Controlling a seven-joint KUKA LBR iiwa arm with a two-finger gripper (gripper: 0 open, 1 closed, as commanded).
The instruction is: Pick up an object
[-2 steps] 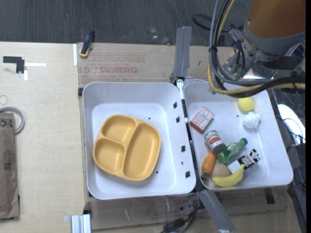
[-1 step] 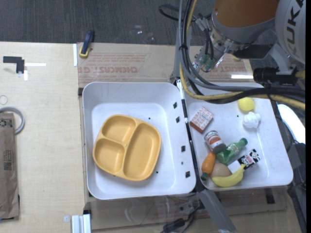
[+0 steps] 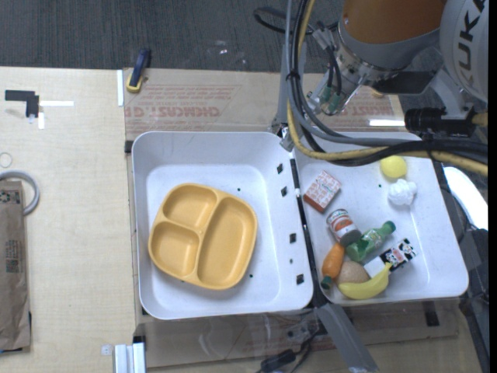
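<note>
Several objects (image 3: pixel 359 251) in right bin (image 3: pixel 450 274), seemingly well below arm (image 3: pixel 388 10).

Looks like a robotics lab bench, not a home: plywood-ish worktop (image 3: pixel 62 208) with tape marks (image 3: pixel 54 104), flattened cardboard (image 3: pixel 202 99) under two white bins (image 3: pixel 144 231), loose cable bundle (image 3: pixel 299 68) hanging off a KUKA arm (image 3: pixel 404 14). Toy food and a yellow divided plate (image 3: pixel 203 235) as test props, pretty typical grasping setup.
</note>
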